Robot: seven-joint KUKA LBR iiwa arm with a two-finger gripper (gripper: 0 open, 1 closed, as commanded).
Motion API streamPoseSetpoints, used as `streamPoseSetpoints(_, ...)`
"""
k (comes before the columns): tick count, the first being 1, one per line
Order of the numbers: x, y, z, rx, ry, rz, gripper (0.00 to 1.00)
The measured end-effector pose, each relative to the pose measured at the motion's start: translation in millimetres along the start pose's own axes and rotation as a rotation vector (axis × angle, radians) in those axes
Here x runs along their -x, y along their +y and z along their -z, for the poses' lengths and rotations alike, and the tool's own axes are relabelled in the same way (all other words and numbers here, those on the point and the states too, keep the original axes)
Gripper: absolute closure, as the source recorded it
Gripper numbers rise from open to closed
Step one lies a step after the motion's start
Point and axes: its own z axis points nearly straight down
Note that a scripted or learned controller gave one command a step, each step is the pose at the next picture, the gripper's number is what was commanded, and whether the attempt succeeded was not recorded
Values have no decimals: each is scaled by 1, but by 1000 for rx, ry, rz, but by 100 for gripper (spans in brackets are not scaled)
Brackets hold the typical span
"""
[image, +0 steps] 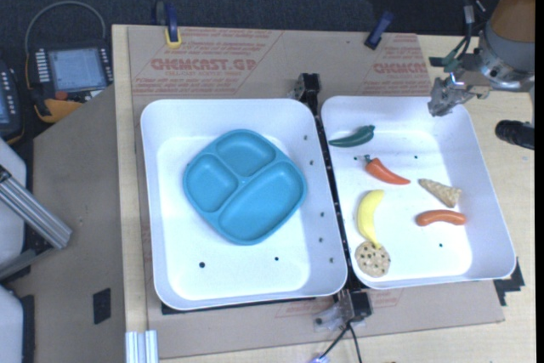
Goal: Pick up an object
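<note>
Two shallow white bins side by side on a cardboard-covered bench [255, 55].

Left bin [161, 259]: a blue divided plate [245, 196] near the middle, turned at an angle to the bin's edges.

Right bin [484, 242]: a green pepper [354, 137] close to the far left corner; a red chilli [387, 172] just nearer than that; a yellow banana [369, 215] along the left edge; a round speckled cookie [372, 258] in the near left corner, touching the banana's near end; a tan wedge [441, 192] and a red sausage [440, 218] toward the right edge, near each other but apart.

Gripper [442, 102] over the far right corner of the right bin, above its rim, well apart from every item. Nothing between the fingers; apart or together cannot be told.
</note>
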Motion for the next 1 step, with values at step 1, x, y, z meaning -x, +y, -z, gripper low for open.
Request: streamPoseSetpoints(1,-3,-5,62,1,0,1,100)
